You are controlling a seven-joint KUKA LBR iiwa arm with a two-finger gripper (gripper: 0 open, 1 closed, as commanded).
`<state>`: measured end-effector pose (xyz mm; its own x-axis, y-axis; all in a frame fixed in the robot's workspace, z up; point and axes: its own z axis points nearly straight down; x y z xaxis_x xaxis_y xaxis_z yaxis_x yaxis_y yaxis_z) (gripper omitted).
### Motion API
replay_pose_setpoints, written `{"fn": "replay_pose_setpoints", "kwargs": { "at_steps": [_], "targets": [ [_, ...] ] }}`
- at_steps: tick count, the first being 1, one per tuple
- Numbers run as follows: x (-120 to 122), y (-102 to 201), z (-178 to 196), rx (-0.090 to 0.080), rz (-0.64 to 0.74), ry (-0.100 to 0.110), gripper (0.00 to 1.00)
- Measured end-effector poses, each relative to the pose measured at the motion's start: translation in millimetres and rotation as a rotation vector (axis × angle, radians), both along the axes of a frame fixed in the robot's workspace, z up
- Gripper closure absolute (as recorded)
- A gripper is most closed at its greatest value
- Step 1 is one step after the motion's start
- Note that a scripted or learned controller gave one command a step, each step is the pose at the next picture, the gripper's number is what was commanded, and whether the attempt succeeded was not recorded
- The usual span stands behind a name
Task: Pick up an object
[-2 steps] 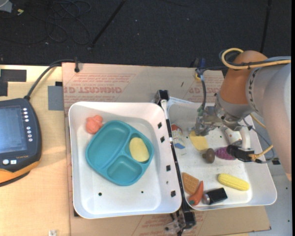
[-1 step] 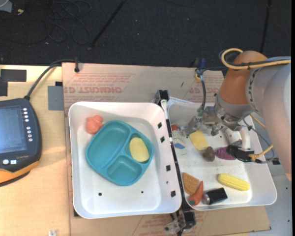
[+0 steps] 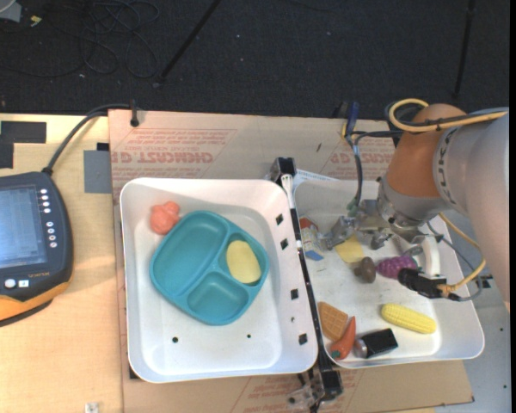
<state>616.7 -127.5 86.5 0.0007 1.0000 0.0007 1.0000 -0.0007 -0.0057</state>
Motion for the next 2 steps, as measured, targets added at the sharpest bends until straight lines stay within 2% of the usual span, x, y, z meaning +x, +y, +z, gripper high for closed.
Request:
{"fn": "replay_pose_setpoints", "kwargs": {
  "at_steps": [1,2],
  "targets": [
    [1.2,-0.5,11.2,0.0,0.001,-0.001,1.0],
    [0.9,-0.4,10.5,0.0,0.001,0.0,0.0]
  ]
}}
